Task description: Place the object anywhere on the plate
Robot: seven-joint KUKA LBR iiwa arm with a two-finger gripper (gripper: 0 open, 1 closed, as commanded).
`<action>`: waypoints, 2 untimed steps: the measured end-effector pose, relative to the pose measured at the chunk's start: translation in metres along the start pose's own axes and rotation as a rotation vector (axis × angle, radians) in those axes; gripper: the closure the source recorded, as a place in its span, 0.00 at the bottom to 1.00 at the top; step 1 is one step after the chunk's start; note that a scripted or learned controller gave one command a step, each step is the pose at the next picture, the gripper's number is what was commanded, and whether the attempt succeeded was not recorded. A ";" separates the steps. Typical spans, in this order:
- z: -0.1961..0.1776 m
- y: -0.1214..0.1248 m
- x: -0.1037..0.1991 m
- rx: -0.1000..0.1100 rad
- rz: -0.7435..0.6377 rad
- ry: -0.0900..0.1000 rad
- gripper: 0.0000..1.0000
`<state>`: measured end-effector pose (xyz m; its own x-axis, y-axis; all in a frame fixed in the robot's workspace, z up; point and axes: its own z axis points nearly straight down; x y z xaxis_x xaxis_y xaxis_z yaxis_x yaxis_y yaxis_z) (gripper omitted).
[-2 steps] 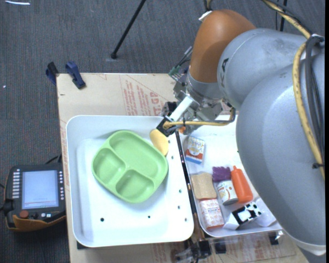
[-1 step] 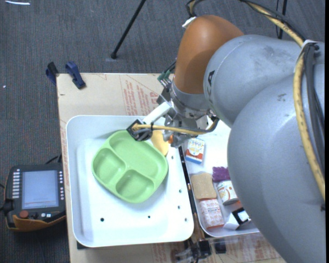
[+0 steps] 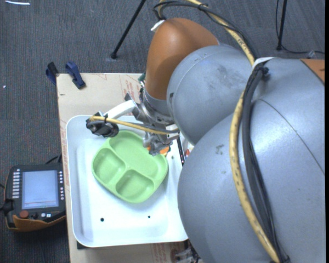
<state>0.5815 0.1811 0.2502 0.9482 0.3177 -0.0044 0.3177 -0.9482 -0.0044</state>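
A light green plate with three compartments lies in the left white bin, a little right of its middle. My gripper hangs over the plate's far right rim, just below the orange wrist band. The big grey arm covers most of it. A small orange-red bit shows at the fingertips, too small to tell what it is.
The grey arm covers the right bin and the whole right half of the view. A yellow cable with a black plug runs across the left bin's far edge. A teach pendant lies on the floor at the left. Blue clamps sit at the bench's far left corner.
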 end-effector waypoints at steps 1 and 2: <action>-0.098 -0.037 -0.011 -0.001 -0.127 0.009 1.00; -0.094 -0.034 -0.012 -0.004 -0.123 0.000 0.00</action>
